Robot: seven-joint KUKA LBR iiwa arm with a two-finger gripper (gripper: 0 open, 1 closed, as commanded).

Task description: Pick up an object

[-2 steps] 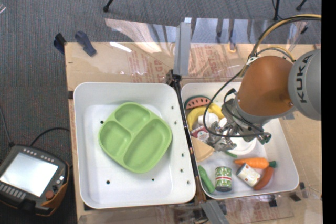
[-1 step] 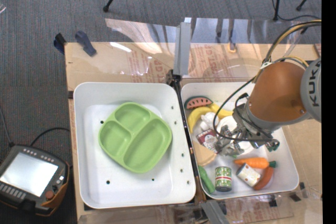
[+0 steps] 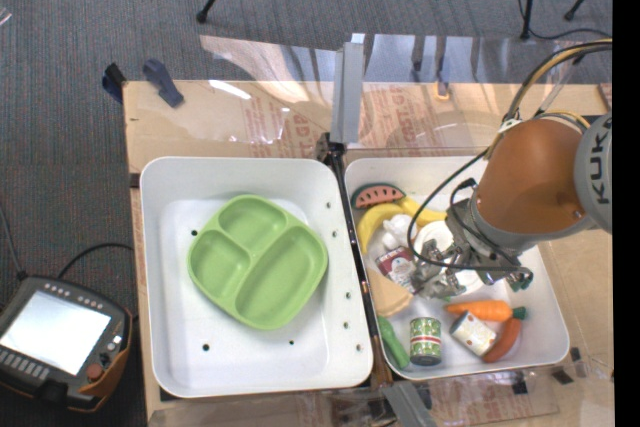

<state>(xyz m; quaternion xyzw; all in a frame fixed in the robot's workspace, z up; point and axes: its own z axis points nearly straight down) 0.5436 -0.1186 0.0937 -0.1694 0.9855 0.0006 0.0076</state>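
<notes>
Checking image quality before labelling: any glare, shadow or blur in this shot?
Camera view: bright glare streaks on the clear panel behind the bins; the arm shades the right bin under it; the gripper area is cluttered and soft; the green plate is sharp and evenly lit.

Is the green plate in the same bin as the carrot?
No, the green plate lies in the left bin, while the carrot lies in the right bin.

Two white bins sit side by side on a bench point(image 3: 230, 120). The left bin point(image 3: 170, 215) holds a green divided plate point(image 3: 258, 260). The right bin point(image 3: 548, 325) holds toy food: a banana point(image 3: 372, 220), carrot point(image 3: 482, 311), and small can point(image 3: 426, 339). The arm point(image 3: 535, 180) reaches in, its gripper point(image 3: 447, 273) low among the toys.
</notes>
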